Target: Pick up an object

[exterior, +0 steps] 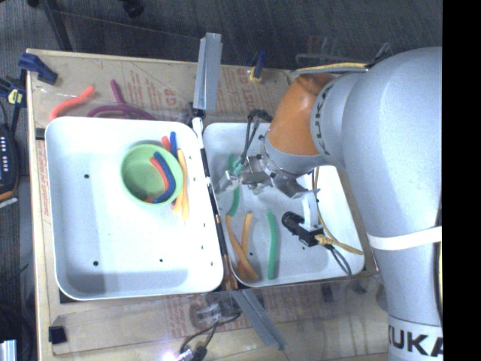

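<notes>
From above, the bench (113, 74) carries two shallow white bins side by side: the left bin (90, 232) and the right bin (342, 201). The grey arm (391, 156), with its orange band (297, 119), leans in over the right bin, and the gripper (242, 173) hangs low near that bin's upper left corner. The fingers (237, 165) are small and partly masked by the wrist hardware; I cannot tell how far apart they stand, and nothing is plainly caught between them.

Just below the fingers lies a short green strip (235, 200), close to them, though contact is unclear. Further below and a little right of the fingers lies a long green strip (273, 245), nearly upright in the picture. Between those two, toward the bin's lower left, I count two orange strips (242, 250), close together and crossing near the bottom. That makes four loose strips in the right bin.

Well to the left of the fingers, in the left bin, sits one green bowl (149, 173). Inside it curl a red piece (162, 173) and a blue piece (174, 149); a yellow strip (183, 183) leans at its right rim.

Beyond the left bin, on the bare bench, lie one orange strip (73, 102) and one purple cord (120, 110).
</notes>
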Action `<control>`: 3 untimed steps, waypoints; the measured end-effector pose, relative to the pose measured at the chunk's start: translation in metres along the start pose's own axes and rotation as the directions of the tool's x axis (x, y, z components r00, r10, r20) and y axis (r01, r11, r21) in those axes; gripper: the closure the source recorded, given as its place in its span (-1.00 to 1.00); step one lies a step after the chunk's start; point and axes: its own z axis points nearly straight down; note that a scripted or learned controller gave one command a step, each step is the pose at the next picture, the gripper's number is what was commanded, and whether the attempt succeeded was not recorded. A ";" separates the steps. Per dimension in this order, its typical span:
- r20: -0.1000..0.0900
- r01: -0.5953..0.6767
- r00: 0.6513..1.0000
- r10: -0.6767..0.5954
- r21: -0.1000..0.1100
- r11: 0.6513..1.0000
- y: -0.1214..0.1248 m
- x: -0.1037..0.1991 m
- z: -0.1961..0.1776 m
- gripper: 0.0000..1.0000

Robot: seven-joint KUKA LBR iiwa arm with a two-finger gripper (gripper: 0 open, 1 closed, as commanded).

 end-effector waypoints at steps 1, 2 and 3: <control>0.002 0.005 1.000 -0.005 0.002 1.000 0.000 0.000 -0.010 1.00; 0.003 0.007 1.000 -0.007 0.002 1.000 0.000 0.000 -0.010 -1.00; 0.002 0.001 1.000 -0.001 -0.018 1.000 -0.046 0.001 0.006 -1.00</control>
